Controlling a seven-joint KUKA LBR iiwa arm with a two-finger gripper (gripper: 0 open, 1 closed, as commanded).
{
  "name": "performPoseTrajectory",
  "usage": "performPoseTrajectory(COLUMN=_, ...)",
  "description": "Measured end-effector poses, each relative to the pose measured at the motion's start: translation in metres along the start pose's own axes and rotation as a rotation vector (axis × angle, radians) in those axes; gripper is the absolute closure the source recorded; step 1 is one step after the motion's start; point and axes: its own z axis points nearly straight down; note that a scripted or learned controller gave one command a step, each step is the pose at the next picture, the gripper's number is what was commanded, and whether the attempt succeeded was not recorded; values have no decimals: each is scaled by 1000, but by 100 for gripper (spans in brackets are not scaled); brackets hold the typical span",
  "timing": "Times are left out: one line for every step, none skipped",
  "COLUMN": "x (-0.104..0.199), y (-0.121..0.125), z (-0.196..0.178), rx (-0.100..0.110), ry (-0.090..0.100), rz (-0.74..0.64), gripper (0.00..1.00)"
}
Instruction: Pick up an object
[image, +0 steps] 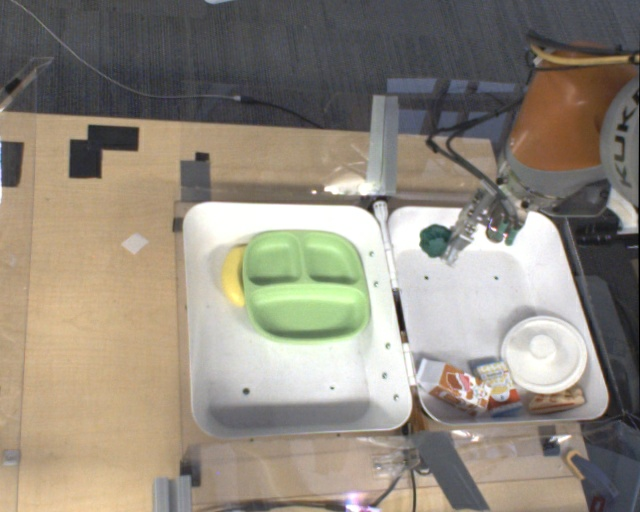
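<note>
We're right by the green object (434, 240) in the right bin (480, 300) with our hand (452, 248), but can't tell its state; no lift yet.

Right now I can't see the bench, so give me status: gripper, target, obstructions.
Gripper low in right bin, beside dark green object. No grasp confirmed. White bowl and snack packets sit apart, nearer front.

Light: bright and even, from overhead
Glare: white bins (300, 400) nearly washed out
Shadows: soft, faint
Focus: slightly soft throughout
</note>
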Motion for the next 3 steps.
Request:
performPoseTrajectory(x=7, y=18, z=-71, rx=0, ry=-1, rz=236, gripper=100)
performPoseTrajectory(x=18, y=60, z=-54, rx=1, ry=1, rz=493, gripper=100)
performPoseTrajectory(x=84, y=43, z=30, rx=3, ry=3, rz=573, gripper=100)
